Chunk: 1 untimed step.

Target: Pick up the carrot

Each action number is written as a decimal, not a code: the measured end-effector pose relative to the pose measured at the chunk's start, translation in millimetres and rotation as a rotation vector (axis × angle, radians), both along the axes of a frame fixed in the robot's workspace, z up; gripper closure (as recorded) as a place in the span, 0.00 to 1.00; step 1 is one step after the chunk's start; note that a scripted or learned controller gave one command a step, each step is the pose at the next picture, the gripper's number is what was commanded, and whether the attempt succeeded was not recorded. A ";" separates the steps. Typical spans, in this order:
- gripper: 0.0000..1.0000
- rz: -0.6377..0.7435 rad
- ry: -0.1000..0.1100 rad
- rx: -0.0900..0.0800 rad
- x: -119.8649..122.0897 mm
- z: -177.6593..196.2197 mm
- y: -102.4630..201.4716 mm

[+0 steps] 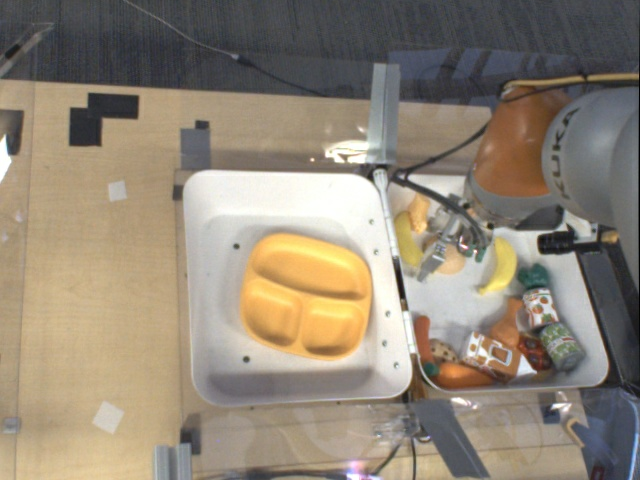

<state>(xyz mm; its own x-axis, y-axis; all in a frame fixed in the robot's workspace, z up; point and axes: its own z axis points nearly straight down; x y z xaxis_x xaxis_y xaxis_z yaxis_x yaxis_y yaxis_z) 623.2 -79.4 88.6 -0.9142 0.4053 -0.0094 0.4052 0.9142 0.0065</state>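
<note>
The carrot (463, 374) is orange and lies along the front wall of the right bin (592, 368), partly under a small printed carton (491, 354). My gripper (441, 254) hangs low over the back left part of that bin, above a yellow banana (407, 240) and a pale round item (453, 262). It is well behind the carrot and apart from it. Nothing shows in its grasp. The arm's orange band (515, 153) sits above the bin's back edge.
The left bin (215, 268) holds a yellow divided tray (303, 294). In the right bin lie a second banana (499, 268), two small cans (552, 328), a green item (536, 274) and a red piece (423, 331). A metal post (384, 113) stands between the bins.
</note>
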 end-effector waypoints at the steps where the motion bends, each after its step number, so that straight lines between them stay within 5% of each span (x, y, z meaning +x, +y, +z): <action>1: 0.00 -0.239 0.001 0.000 23.5 -0.7 -7.4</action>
<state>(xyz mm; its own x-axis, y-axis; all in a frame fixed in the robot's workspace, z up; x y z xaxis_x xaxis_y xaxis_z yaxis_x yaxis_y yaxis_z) 646.8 -86.8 87.8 -0.7922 0.6103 -0.0089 0.6102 0.7922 0.0059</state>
